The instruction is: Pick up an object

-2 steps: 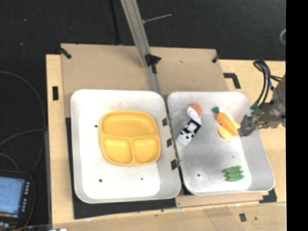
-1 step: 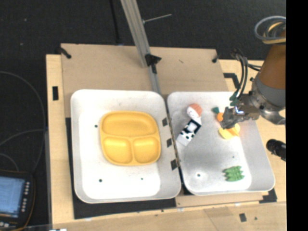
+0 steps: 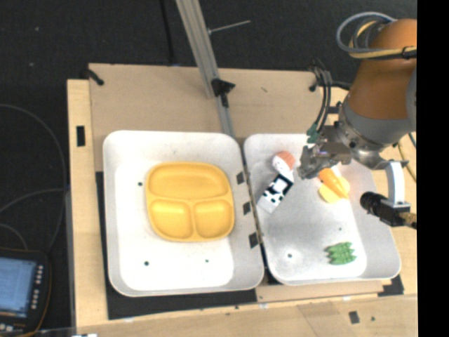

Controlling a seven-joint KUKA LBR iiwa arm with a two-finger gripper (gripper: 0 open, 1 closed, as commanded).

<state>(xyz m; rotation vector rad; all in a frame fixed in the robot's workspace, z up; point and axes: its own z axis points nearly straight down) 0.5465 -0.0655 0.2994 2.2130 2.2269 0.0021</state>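
The yellow divided tray lies in the left bin. In the right bin, the gripper hangs beside an orange piece, near a black-and-white box; a green item lies well apart

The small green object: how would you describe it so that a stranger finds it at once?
Look in the right-hand shallow white bin. Near its front right corner, apart from the other items, lies the small green ridged object. It is the only green thing in either bin.
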